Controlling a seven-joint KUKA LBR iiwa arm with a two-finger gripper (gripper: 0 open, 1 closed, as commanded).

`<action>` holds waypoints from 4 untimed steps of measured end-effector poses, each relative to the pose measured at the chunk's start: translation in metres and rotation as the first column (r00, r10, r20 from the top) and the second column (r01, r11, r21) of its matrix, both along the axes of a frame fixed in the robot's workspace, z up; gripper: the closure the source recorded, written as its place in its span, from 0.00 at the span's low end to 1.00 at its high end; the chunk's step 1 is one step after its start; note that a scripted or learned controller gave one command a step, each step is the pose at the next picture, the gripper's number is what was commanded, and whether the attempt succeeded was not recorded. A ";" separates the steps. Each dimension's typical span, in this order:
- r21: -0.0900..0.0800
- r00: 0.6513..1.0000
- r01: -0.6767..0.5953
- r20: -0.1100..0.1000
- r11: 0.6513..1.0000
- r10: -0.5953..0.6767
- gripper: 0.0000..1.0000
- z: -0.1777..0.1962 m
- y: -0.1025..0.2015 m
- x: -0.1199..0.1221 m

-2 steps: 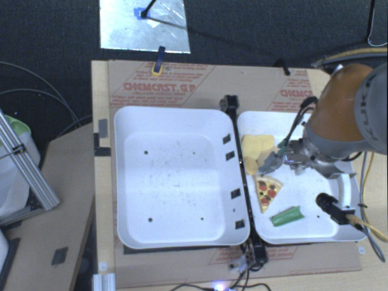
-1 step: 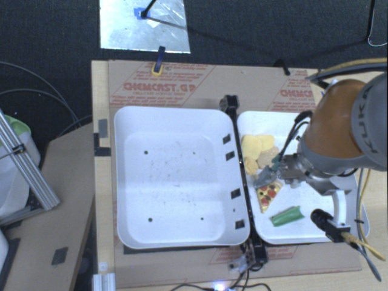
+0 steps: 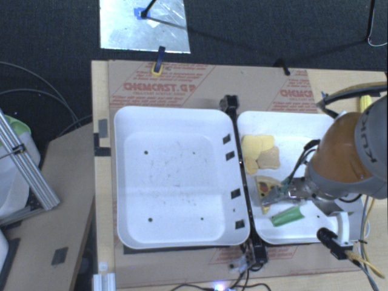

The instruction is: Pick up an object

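The right bin (image 3: 303,125) holds several small objects. A pale yellow piece (image 3: 257,143) lies at its upper left, with a tan chunk (image 3: 270,158) touching it just below. A small yellow and red item (image 3: 264,188) sits lower down beside the divider. A green tube-like object (image 3: 286,216) lies near the bin's front wall. My gripper (image 3: 282,191) is low in the right bin, right next to the yellow and red item and just above the green object. The arm's orange band (image 3: 339,156) rises behind it.
The left bin (image 3: 130,126) shows bare white floor with a few dark specks. A black divider with clips (image 3: 239,162) runs between the bins. Cables loop beside the wrist on the right, and cardboard (image 3: 182,83) lies under both bins.
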State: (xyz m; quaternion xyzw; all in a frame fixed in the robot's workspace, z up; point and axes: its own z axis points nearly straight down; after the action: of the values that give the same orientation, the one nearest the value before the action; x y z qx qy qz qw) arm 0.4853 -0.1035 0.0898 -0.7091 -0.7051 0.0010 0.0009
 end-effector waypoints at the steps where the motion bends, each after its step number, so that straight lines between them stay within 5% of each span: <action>1: -0.002 1.000 -0.011 0.012 1.000 0.011 0.00 0.005 -0.007 0.079; 2: 0.003 1.000 -0.016 0.009 1.000 0.016 0.00 0.100 0.063 0.031; 3: 0.000 1.000 -0.001 -0.003 1.000 0.001 0.00 0.025 0.016 -0.001; 4: 0.000 1.000 -0.012 0.009 1.000 0.012 0.00 -0.001 0.021 0.093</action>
State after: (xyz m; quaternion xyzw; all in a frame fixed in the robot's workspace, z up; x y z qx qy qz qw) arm 0.5784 -0.0822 0.0889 -0.7047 -0.7095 -0.0024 -0.0023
